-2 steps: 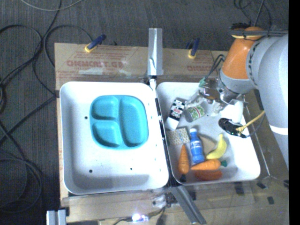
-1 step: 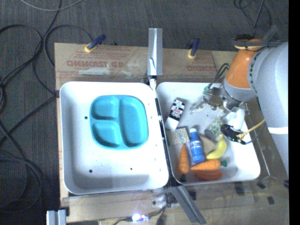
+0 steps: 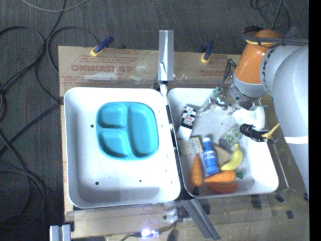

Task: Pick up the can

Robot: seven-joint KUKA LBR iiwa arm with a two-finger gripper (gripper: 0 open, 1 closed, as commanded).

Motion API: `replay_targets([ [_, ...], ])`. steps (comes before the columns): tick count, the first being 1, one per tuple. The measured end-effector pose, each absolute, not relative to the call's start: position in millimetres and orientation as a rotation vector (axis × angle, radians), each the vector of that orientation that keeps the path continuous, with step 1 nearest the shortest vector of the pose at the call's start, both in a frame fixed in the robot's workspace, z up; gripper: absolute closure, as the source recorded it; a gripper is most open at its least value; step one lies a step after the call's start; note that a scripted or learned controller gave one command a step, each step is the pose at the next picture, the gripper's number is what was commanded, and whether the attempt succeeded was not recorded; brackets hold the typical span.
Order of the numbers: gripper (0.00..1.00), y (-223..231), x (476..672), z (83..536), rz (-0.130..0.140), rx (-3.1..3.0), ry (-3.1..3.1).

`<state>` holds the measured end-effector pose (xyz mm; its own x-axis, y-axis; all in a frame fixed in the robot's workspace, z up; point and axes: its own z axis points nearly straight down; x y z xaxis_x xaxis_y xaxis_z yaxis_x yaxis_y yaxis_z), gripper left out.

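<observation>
Can (image 3: 187, 117), as best I can judge the small dark-and-white cylinder lying tipped against the left wall of the right bin (image 3: 261, 187), sits apart from the clutter of blue bottle (image 3: 209, 156), banana (image 3: 232, 159) and carrots (image 3: 219, 177) nearer the front. That leaves it room for a reach from the right. Just beside it, over the bin's back half, hangs the gripper (image 3: 219, 100), nothing visibly held; whether it is spread or closed I cannot tell.
</observation>
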<state>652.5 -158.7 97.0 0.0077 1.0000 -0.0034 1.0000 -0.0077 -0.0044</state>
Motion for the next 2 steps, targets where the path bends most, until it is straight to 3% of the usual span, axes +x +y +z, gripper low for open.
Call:
replay_targets([
  [1, 0.00, -201.7, 582.4, 88.5, -0.001, -2.082, -2.361],
  [2, 1.00, -200.3, 583.0, 97.3, -0.005, -2.081, -2.361],
])
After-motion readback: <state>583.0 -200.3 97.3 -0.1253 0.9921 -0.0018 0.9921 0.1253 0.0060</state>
